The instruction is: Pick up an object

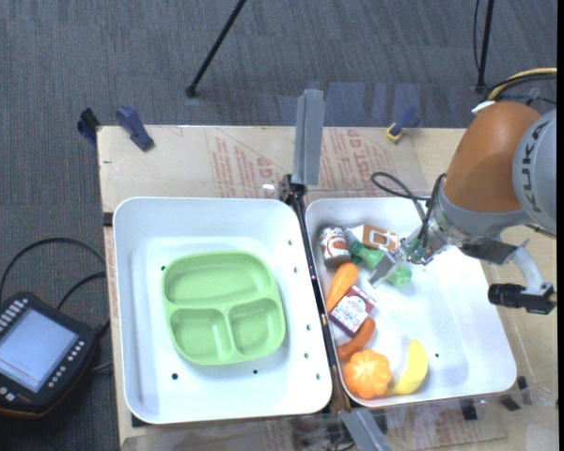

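The right bin (470,346) holds several toy foods along its left side: a small can (334,244), an orange carrot (340,285), a dark red packet (352,309), a red sausage (357,338), a tangerine (368,372) and a yellow banana (412,366). An orange-and-white packet (381,238) and a green item (362,252) lie near the bin's top. My gripper (393,267) is lowered into this bin just right of the carrot, right against a small green piece (400,273). Its wrist hides how the grip stands.
The left bin (136,252) carries a green divided plate (224,306). A grey upright post (309,139) stands behind the seam between the bins. Blue clamps (133,128) sit on the bench's back edge. A teach pendant (28,350) lies on the floor at the left.
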{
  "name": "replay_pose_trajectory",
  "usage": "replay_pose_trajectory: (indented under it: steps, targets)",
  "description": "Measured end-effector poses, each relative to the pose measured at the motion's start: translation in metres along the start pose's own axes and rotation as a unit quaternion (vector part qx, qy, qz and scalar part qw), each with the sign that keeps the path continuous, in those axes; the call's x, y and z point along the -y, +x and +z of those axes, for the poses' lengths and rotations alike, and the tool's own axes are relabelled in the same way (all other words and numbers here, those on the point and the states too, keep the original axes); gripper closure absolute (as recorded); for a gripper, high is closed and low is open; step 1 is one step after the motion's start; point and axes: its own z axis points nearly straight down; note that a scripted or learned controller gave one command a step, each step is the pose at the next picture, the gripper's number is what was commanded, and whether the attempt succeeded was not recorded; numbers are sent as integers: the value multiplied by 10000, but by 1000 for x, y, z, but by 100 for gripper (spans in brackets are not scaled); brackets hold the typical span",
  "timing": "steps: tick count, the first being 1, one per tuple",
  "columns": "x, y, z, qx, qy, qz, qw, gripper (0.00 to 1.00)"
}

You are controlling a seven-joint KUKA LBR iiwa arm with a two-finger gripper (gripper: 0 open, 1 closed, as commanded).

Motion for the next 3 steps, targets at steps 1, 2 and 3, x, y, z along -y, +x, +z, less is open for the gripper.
replay_pose_trajectory:
  steps: [1, 2, 3]
  targets:
    - [-8, -21, 68, -10, 12, 130, 9999, 0]
    - [-9, -21, 59, -13, 11, 117, 9999, 100]
    - [-44, 47, -72, -2, 6, 311, 9995, 100]
